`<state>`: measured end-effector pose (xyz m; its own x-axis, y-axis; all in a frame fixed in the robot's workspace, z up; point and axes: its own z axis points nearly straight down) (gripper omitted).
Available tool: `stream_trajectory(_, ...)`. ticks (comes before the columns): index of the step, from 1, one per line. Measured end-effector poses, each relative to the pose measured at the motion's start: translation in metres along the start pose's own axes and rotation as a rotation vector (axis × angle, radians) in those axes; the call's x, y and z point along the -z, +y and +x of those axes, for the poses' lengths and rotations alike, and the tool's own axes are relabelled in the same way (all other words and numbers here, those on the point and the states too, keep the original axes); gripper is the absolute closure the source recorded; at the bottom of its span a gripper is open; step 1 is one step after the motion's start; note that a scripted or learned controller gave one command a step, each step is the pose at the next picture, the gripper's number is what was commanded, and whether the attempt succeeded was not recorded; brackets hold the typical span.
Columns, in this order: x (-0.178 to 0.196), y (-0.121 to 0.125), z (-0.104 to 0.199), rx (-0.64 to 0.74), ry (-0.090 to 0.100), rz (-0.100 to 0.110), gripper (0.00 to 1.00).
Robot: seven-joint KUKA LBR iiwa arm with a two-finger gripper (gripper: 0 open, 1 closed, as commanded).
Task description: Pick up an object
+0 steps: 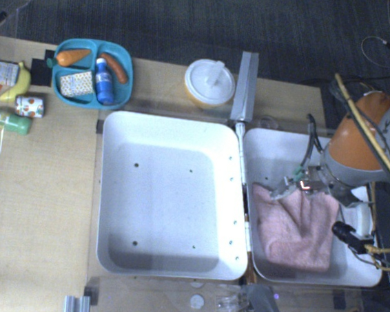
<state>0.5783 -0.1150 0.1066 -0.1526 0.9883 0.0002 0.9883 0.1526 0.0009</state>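
soft, rumpled pink towel (297, 228) in smooth white right bin (272, 149).

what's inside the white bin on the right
A crumpled pink cloth lies in the right white bin, with the gripper at its top edge. Whatever is under the cloth is hidden.

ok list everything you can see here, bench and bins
white bins: 2, white, side by side mid-bench
cloth: 1, pink, crumpled in the right bin
divided tray: 1, blue, bench top left, holding toy food and a blue bottle
lidded cup: 1, white lid on yellow, behind the left bin
banana: 1, yellow, far left
small can: 1, patterned, far left
green bottle: 1, lying far left
arm: 1, grey with orange band, from the right
end effector: 1, at the cloth's upper edge
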Motion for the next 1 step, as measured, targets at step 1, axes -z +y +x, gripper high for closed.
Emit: stream_trajectory(1,-0.0154,-0.0322,-0.009,0.063,-0.004,-0.016,0.0)
